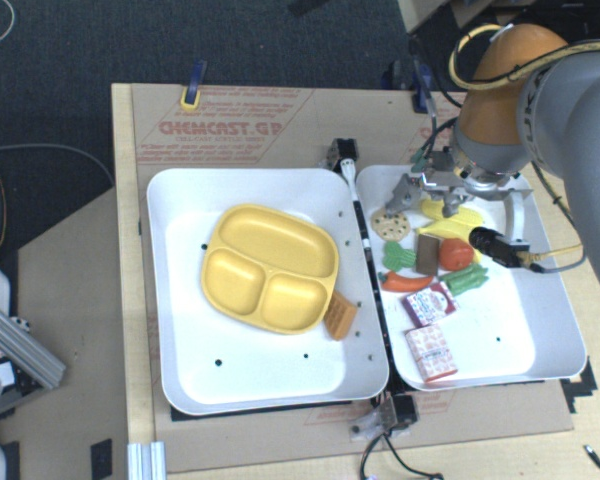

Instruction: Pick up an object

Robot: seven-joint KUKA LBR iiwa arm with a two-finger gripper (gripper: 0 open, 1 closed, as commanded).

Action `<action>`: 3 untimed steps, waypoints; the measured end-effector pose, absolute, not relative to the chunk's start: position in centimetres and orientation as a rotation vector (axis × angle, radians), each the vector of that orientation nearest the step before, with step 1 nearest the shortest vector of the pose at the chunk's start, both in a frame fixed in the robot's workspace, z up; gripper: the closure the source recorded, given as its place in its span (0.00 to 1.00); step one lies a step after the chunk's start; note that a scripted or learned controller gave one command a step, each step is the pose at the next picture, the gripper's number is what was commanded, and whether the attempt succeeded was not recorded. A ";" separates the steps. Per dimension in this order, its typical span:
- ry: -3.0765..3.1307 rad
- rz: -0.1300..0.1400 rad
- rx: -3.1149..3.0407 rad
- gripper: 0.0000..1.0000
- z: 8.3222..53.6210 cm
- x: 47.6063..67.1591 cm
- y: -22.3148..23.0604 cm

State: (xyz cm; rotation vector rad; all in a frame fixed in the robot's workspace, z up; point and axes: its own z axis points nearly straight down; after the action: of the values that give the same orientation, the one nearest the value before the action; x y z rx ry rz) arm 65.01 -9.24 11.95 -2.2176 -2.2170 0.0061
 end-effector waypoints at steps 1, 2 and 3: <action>-2.216 0.002 -2.222 0.00 8.6 65.1 -9.2; -2.220 -0.004 -2.224 1.00 10.0 65.2 -9.2; -2.227 -0.008 -2.226 1.00 16.5 65.5 -9.3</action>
State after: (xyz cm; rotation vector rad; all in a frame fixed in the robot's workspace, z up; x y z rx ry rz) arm 65.47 -9.32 16.49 -2.2263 -2.2274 -0.0079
